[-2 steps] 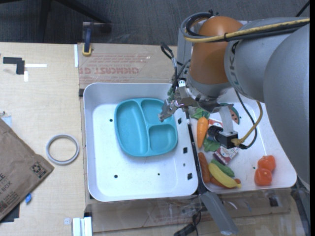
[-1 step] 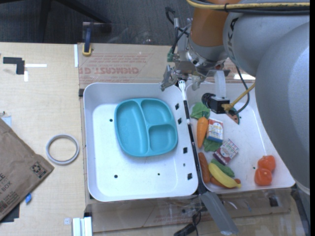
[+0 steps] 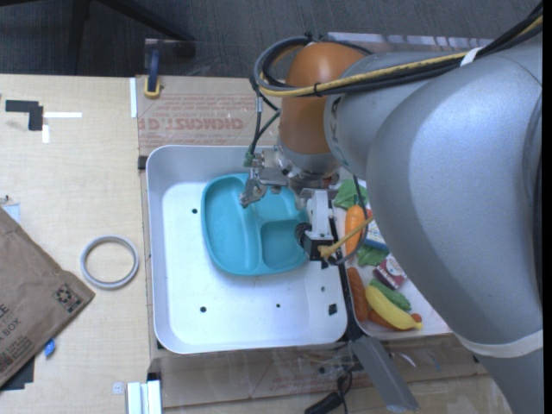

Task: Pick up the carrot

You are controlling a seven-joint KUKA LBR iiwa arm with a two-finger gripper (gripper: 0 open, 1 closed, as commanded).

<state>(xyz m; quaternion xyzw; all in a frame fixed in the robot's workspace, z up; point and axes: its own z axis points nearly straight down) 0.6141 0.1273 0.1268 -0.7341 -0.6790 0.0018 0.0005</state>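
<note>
Fingers [image 3: 253, 198] of the gripper [image 3: 256, 193] hang low over a teal divided plate [image 3: 237, 231] toward the far edge of the left bin [image 3: 156, 257]; whether they are apart or together cannot be made out. The grey arm [image 3: 448, 171], reaching across, covers most of the right bin [image 3: 390, 332], where the carrot [image 3: 354, 225] lies partly hidden by the left wall, a banana [image 3: 390, 309] nearer the front edge.

In the left bin [image 3: 259, 317], the near and left floor lay open; a teal plate [image 3: 250, 231] filled its far middle. Further right, the carrot [image 3: 354, 227] sat tight against that bin's wall, a banana [image 3: 390, 309] nearer, the arm [image 3: 448, 171] looming overhead.
</note>
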